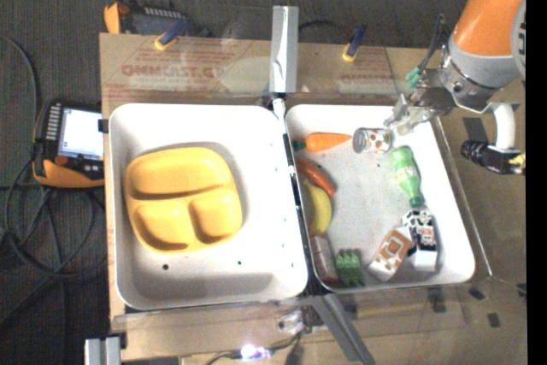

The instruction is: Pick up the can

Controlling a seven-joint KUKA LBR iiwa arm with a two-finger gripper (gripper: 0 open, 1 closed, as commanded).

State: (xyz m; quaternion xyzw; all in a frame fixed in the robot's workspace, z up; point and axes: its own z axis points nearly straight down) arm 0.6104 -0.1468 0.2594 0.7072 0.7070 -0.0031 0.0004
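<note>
The can (370, 139) is small and silvery with red and dark markings. It lies on its side near the far edge of the right bin (366, 205), just right of a carrot (329, 141). My gripper (400, 120) hangs over the bin's far right corner, right beside the can's right end and slightly above it. The arm's orange band (489, 8) rises above it at the upper right. Whether the gripper touches the can is unclear from this angle.
A green bottle (407, 173) lies just in front of the can. Nearer the front are two small cartons (406, 244), a green block (349, 266), a yellow fruit (319, 209) and a red pepper (314, 175). A yellow divided tray (184, 197) sits in the left bin (120, 184).
</note>
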